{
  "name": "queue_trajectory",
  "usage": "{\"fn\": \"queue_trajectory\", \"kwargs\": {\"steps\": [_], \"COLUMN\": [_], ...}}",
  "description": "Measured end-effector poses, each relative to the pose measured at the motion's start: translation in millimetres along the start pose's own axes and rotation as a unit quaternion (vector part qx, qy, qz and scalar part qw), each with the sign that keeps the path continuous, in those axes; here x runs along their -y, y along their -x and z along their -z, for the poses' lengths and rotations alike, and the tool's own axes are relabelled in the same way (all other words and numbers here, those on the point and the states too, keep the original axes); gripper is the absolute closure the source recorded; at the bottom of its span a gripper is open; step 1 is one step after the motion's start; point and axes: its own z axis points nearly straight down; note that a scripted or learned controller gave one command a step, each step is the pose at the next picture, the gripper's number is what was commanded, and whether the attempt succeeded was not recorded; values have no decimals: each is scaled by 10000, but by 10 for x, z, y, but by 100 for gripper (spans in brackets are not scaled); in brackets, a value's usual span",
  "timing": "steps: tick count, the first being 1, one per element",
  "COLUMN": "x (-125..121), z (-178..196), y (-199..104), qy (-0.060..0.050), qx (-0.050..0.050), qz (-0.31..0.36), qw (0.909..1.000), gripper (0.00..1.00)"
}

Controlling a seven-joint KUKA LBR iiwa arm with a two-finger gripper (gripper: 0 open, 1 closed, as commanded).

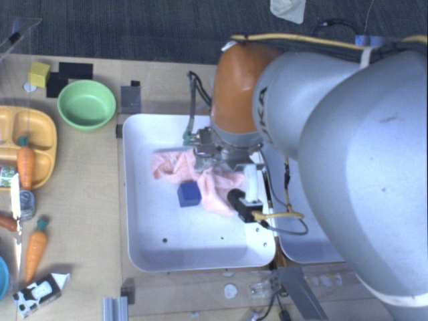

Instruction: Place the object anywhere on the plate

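Note:
A small blue cube (189,194) lies in the left white bin (154,246), resting against a crumpled pink cloth (170,166). The gripper (208,162) hangs under the orange-banded wrist, right over the cloth's middle and just above and to the right of the cube. The wrist hides the gripper's tips. A yellow divided plate (40,129) sits on the bench at the far left, outside the bins, with a toy carrot (25,167) on it.
The big grey arm covers most of the right bin (307,249). A green bowl (86,103), a yellow block (39,74) and a black block (70,75) stand behind the plate. Another carrot (35,246) and a toy milk carton (40,291) lie at the front left.

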Motion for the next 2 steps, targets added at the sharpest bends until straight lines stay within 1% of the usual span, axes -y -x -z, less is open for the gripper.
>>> {"fn": "queue_trajectory", "kwargs": {"steps": [1, 2], "x": [-126, -73], "z": [-631, -97], "y": [-330, 93], "qy": [60, -4], "qx": [-9, 3], "qz": [-1353, -1966], "qw": [9908, 9805], "gripper": [100, 100]}}
